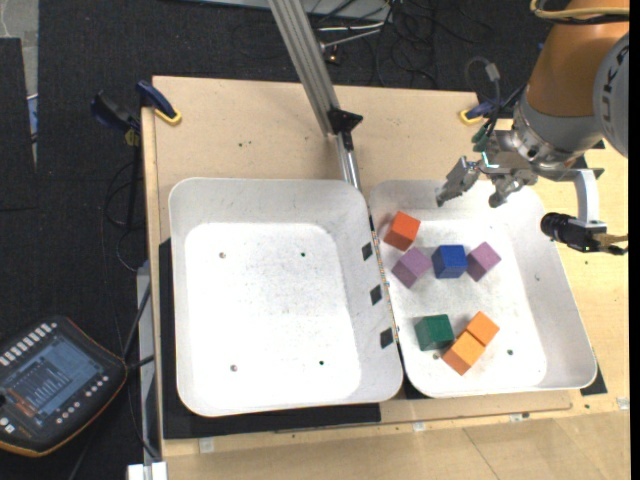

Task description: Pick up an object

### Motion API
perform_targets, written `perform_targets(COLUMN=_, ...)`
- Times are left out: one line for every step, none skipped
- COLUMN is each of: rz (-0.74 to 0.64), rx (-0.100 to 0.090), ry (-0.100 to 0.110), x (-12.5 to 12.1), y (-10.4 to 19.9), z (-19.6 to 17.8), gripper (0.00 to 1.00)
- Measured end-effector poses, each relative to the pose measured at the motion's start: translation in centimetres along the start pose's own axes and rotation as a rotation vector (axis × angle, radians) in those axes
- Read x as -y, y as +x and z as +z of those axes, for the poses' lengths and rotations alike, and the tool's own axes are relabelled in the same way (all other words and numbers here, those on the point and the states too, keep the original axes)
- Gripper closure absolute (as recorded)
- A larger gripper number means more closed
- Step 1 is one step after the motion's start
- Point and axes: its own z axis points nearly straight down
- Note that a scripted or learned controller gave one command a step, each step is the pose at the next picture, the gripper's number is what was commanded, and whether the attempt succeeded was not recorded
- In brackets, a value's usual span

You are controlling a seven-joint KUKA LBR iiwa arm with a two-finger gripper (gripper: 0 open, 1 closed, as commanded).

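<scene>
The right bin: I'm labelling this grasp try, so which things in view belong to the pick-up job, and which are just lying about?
Job:
gripper, open
orange cubes
purple cubes
blue cube
green cube
right bin

Lying about:
left bin
teach pendant
clamps

bins (270,193): we see smooth white plastic, speckled
bench (250,118): matt pale wood
blocks (450,261), right of left bin: matt painted
</scene>
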Motion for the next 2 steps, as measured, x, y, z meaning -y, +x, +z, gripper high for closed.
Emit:
perform_targets(rz=-0.001, rx=0.001, ry=-0.004, x=-0.1, y=0.0, z=-0.2, gripper=0.00)
perform_targets(rz=0.001, rx=0.000, ry=0.002, x=-0.3, y=0.2, z=6.2, gripper=0.00)
